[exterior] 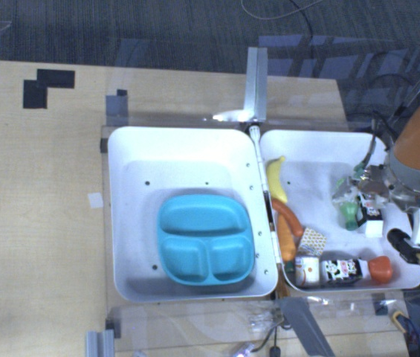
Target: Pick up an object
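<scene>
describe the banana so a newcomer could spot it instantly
Look at the right bin, the one crowded with small items, not the left bin that holds the blue divided tray. Follow its left wall toward the far corner: the banana lies along that wall. It is the only yellow curved item, just above the orange carrot.

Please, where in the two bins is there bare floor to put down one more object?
Left bin: bare floor behind the blue tray, toward the far wall. Right bin: a bare patch between the banana and the gripper. Its near edge is crowded, with the carrot and small bottle.
</scene>
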